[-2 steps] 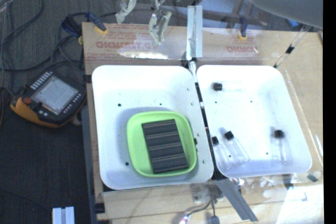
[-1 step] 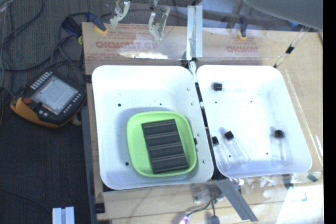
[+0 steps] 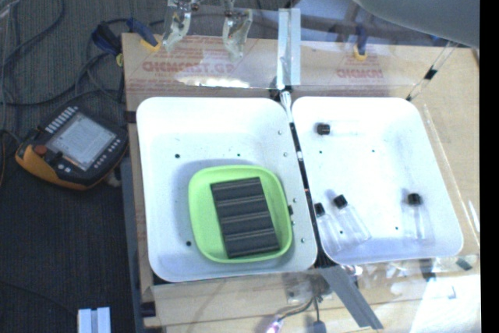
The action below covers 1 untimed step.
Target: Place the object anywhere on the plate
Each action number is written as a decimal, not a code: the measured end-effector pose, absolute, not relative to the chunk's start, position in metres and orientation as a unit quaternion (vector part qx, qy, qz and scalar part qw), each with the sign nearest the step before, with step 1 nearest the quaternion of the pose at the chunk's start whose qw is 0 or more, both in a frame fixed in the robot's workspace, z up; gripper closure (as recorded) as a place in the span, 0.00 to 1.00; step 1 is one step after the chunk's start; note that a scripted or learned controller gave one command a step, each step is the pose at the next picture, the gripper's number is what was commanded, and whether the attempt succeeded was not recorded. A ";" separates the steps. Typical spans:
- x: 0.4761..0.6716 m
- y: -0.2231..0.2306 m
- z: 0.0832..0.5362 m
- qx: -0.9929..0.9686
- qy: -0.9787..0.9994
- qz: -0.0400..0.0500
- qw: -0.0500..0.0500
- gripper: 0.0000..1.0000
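A dark grey ribbed block (image 3: 245,217) lies on the green square plate (image 3: 201,238) in the left bin (image 3: 160,168), lying lengthwise and almost covering the plate's middle. My gripper (image 3: 207,27) hangs high above the bench behind the left bin, well apart from the plate. Its two pale fingers (image 3: 176,26) are spread wide, open, with nothing between them.
The right bin (image 3: 437,191) holds three small clear vials with black caps (image 3: 323,129), (image 3: 340,202), (image 3: 413,200). A metal divider post (image 3: 288,51) stands behind the bins' shared edge. A teach pendant (image 3: 74,146) and cables lie on the floor at left.
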State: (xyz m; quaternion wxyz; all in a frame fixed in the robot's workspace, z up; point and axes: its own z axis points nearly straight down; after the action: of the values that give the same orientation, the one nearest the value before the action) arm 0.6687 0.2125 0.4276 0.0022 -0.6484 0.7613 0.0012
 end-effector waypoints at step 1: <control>0.669 0.218 0.435 -0.734 0.679 0.001 0.003 0.00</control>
State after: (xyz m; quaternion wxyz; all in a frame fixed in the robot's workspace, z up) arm 0.6686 0.2177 0.4349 0.0027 -0.7339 0.6792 0.0010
